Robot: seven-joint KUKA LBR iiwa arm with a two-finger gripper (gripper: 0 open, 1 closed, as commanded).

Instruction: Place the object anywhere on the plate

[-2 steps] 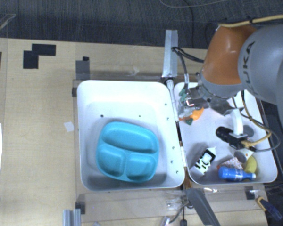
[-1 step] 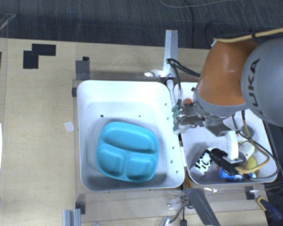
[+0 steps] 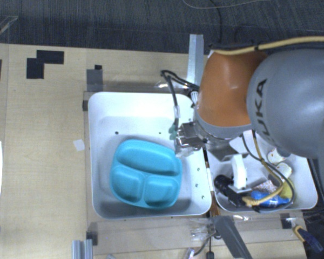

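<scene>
Plate: a blue divided plate (image 3: 146, 172) lay in the left bin (image 3: 100, 117), toward its near side, with nothing visible on it.
Gripper: the gripper (image 3: 184, 139) sat at the left bin's right side, just beside the plate's upper right rim; its state could not be told from this view.
Object: no item could be seen in its grasp; several small items (image 3: 254, 190) lay in the right bin (image 3: 312, 196).
Key relation: the plate lay left of and below the gripper, the items right of and below it.
</scene>
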